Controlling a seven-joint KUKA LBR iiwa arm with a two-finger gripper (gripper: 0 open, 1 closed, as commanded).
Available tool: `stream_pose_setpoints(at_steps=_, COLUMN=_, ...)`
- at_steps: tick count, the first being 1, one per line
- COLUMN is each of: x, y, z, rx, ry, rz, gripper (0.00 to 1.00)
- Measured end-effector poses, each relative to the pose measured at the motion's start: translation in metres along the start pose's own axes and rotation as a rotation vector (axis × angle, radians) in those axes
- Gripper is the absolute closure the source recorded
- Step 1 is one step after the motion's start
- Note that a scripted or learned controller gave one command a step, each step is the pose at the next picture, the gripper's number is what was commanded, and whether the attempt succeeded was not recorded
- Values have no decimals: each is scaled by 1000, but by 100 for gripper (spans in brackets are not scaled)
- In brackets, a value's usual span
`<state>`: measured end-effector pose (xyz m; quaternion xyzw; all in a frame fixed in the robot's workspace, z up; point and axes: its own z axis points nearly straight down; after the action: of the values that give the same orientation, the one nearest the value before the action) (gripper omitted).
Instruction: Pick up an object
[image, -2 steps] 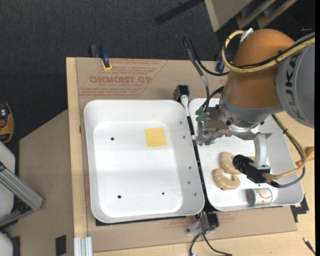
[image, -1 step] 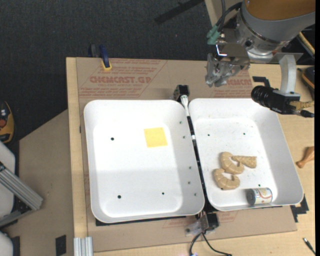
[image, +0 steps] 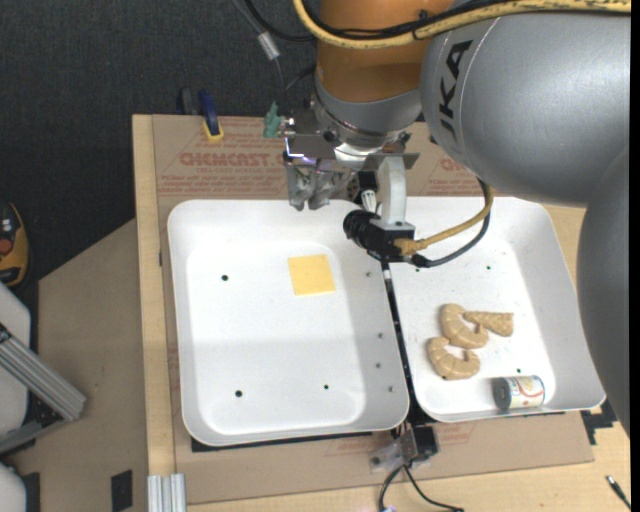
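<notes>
The jaws (image: 312, 190) hang over the far rim of the left bin (image: 200, 300), below the orange-banded wrist. Their tips read as a dark grey cluster seen from above at a slant, and whether they are spread or closed cannot be told. Nothing is seen between them, so no grasp can be recorded.

Nearest object: a flat yellow square (image: 311, 274), lying on the floor of the left bin, a short way nearer the camera than the jaws and well apart from them. It lies flush with the bin floor and shows no raised edge.

Right bin (image: 560, 260): two pale curved pieces (image: 455, 343) lie touching one another, with a third tan piece (image: 490, 322) just beside them. A small can (image: 518, 392) on its side rests near the front rim. All of these are well apart from the jaws, across the divider between the bins.

A cable (image: 455, 235) loops from the wrist fittings down over the join of the two bins. The bins stand on a brown board on the table (image: 160, 200).

Assessment: the task is at the approach stage; no object is yet secured. The yellow square is the likeliest target by position. The next move would call for carrying the jaws toward the camera until they stand over the square, then a descent to the bin floor. Risk: so thin a piece gives the jaws little to close upon, and a slip is probable.
</notes>
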<state>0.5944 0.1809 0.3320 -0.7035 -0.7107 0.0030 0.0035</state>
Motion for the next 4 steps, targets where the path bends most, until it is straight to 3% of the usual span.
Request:
stream_pose_setpoints(at_steps=1, x=48, y=-66, z=70, rx=4, ry=-2, rz=3, gripper=100)
stream_pose_setpoints(at_steps=2, x=46, y=-112, z=-42, rx=-19, ry=6, rz=6, gripper=100)
stream_pose_setpoints(at_steps=3, x=44, y=-96, z=33, rx=0, ry=-5, rz=12, gripper=100)
stream_pose_setpoints(at_steps=4, x=45, y=-116, z=-163, rx=-28, ry=9, rz=7, gripper=100)
